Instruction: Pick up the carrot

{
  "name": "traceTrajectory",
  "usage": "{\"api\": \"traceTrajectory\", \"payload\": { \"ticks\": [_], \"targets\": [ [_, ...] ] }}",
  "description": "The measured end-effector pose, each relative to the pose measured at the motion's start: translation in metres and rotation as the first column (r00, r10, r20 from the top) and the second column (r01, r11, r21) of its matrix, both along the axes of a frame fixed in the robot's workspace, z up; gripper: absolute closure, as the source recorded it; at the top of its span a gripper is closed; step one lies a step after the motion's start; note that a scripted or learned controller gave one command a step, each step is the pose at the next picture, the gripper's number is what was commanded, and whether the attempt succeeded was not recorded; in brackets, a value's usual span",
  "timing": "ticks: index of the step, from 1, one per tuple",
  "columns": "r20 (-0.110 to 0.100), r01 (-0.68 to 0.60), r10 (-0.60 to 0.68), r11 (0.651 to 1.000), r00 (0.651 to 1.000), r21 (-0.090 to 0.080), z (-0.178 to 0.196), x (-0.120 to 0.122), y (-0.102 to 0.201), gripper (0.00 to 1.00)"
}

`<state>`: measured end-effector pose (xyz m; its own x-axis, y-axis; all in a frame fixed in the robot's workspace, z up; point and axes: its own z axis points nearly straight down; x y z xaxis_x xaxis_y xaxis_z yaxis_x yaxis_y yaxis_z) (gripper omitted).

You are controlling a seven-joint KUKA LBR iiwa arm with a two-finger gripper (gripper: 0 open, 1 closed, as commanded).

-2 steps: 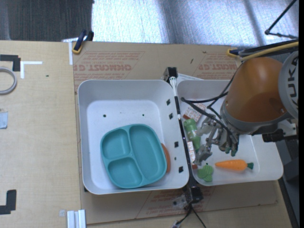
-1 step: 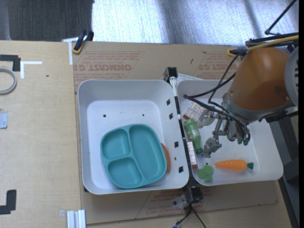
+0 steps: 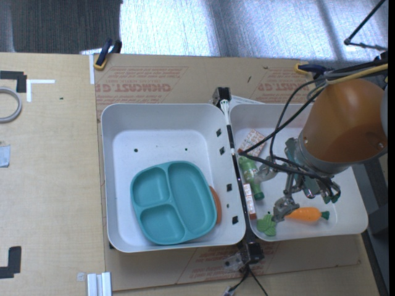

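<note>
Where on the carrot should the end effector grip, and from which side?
Grip the carrot across its thick orange middle, coming straight down from above. It lies flat and lengthwise on the right bin's floor, near the front wall, so its long sides are probably easiest to straddle. The end effector hangs at its left end, so likely shift right a little. Avoid the green tip, which looks too thin.

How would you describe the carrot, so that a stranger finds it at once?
Look in the right bin, at its near edge, just below the pincer. The carrot lies there on its side. It is the one bright orange thing with a green tip; the neighbours are green.
</note>
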<state>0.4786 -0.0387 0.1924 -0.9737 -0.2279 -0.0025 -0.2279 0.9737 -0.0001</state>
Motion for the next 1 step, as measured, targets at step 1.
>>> {"api": "traceTrajectory", "payload": {
  "ticks": [1],
  "targets": [
    [0.001, -0.059, 0.059, 0.998, 0.998, 0.000, 0.0000, 0.0060, 0.0013, 0.00]
  ]
}}
